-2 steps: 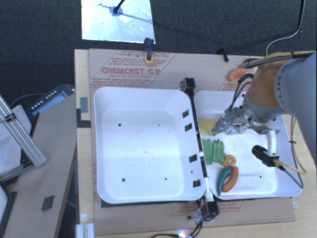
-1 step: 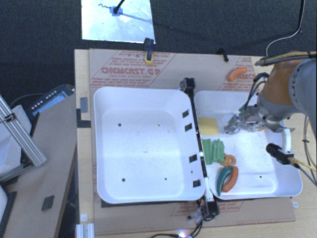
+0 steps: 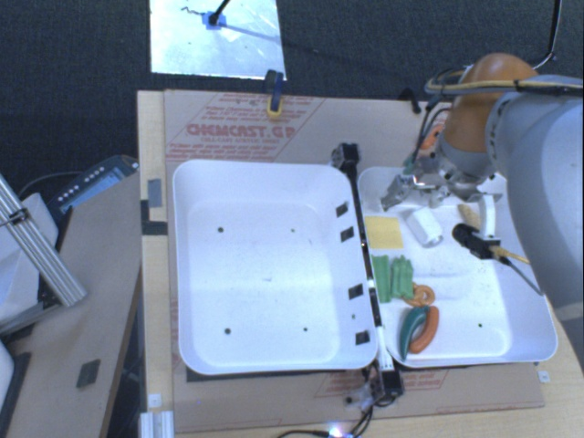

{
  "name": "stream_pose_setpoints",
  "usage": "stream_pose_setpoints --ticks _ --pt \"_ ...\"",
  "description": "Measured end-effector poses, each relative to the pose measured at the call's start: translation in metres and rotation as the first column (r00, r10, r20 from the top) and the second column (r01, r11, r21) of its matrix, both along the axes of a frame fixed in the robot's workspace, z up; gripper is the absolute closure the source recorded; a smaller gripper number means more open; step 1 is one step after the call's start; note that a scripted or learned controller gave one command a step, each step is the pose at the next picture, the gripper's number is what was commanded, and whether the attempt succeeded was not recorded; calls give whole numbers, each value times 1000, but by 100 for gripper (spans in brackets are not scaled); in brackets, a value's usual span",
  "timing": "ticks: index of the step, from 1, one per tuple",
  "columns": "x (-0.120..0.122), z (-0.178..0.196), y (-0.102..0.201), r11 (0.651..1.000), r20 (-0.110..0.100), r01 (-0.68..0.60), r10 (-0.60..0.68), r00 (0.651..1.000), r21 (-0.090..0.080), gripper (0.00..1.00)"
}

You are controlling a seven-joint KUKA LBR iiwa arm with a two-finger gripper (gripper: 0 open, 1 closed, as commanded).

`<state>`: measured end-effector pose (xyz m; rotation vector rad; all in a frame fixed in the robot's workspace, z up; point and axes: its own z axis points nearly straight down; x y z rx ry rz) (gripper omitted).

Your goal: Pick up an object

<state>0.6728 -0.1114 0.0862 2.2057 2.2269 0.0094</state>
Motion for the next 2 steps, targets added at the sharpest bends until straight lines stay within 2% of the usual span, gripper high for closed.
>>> stream_pose_setpoints --ticks 1,2 --pt "-79 -2 6 1000 -15 10 -10 1000 2 0" --pt "-74 9 6 1000 -5 7 -7 1000 0 100"
